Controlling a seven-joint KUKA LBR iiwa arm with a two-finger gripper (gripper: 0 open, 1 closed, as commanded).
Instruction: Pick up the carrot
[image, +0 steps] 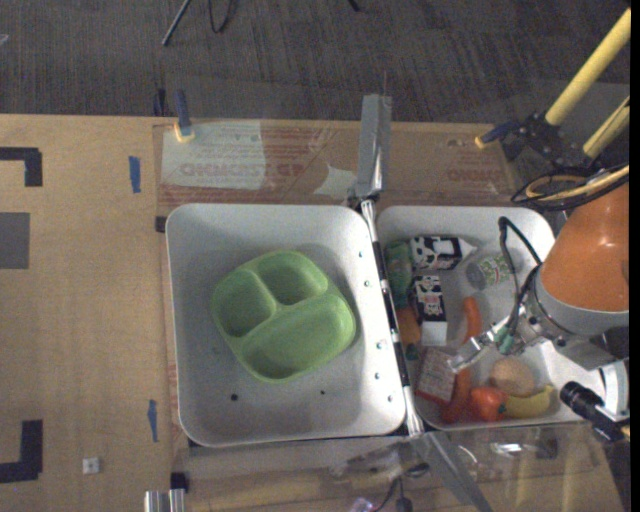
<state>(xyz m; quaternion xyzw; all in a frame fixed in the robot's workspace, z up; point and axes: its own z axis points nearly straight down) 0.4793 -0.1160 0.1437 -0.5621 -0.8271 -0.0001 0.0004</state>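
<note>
At the frame's lower right the gripper (478, 347), claw state untellable, hovers beside the carrot (471, 318), so approach seems in hand; next comes closing squarely on it.

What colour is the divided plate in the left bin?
Light green, in the camera view: plate, left bin.

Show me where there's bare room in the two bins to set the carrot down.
Left bin: bare white floor rings the green divided plate, widest along the near edge and at the far-left corner. Right bin: crowded; the carrot, milk cartons, tomato and banana lie close together under the gripper, leaving slivers.
</note>
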